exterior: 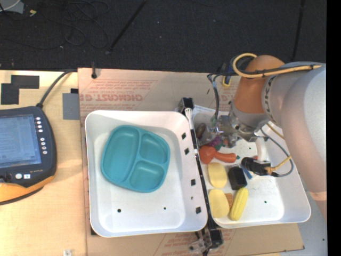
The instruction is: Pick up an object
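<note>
Fixed overhead camera (slanted) looks down on both bins (106, 122).

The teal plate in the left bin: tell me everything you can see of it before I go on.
The teal plate is a rounded-square divided dish, smooth and matte like plastic, with three compartments: one large on the view's left, two smaller on its right. It lies flat, face up and slightly rotated, on the floor of the left bin, toward the bin's upper left. All three compartments look bare. It touches the bin's floor and nothing else.
</note>
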Controlling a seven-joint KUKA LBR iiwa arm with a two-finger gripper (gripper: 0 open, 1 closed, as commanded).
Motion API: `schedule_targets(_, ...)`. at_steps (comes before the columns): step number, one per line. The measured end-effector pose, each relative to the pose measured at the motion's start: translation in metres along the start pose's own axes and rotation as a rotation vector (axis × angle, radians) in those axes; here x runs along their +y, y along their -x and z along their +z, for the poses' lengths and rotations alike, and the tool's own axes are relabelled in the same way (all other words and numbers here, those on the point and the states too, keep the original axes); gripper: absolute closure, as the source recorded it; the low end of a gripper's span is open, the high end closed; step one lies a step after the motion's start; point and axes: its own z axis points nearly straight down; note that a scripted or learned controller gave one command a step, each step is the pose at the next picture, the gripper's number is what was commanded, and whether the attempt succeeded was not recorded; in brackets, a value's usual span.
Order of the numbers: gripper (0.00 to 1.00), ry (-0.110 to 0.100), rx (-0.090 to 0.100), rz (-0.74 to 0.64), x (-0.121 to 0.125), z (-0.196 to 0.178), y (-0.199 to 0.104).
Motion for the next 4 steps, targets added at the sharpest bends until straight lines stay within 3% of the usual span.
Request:
schedule_targets(1, 0.0, 0.007, -0.002, 0.003, 0.001, -0.001, 0.037)
schedule_targets(2, 1.0, -0.005, 0.002, 0.002, -0.001, -0.01, 0.036)
schedule_targets(3, 0.0, -0.006, 0.002, 0.002, -0.001, -0.009, 0.036)
schedule_targets(4, 0.0, 0.004, 0.0, 0.002, -0.053, 0.0, 0.045)
